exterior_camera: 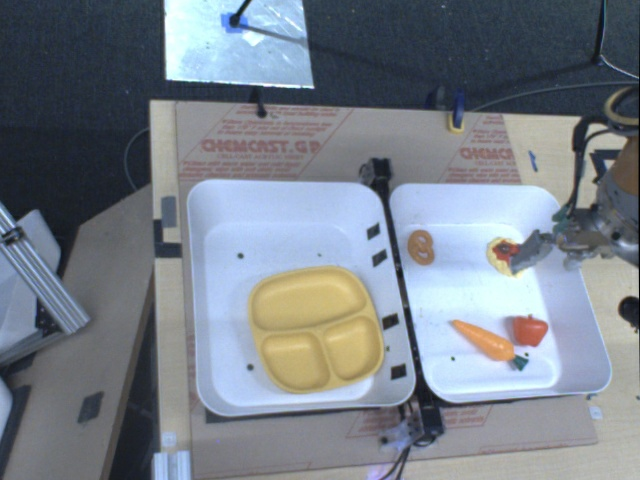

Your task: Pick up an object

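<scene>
Gripper (522, 252) is reaching in from frame right, hovering at the yellow-red toy (500, 254) in the right bin (570, 368), upper right; likely targeting it. Claw state: cannot tell.

The grey robot arm (610, 223) is cut off by the right edge, so most of it is out of sight. Its dark tool (518, 255) covers part of a small yellow and red toy (497, 253), and its shape is hard to tell. The grey metal frame (35, 278) is cut off at the left edge.
</scene>
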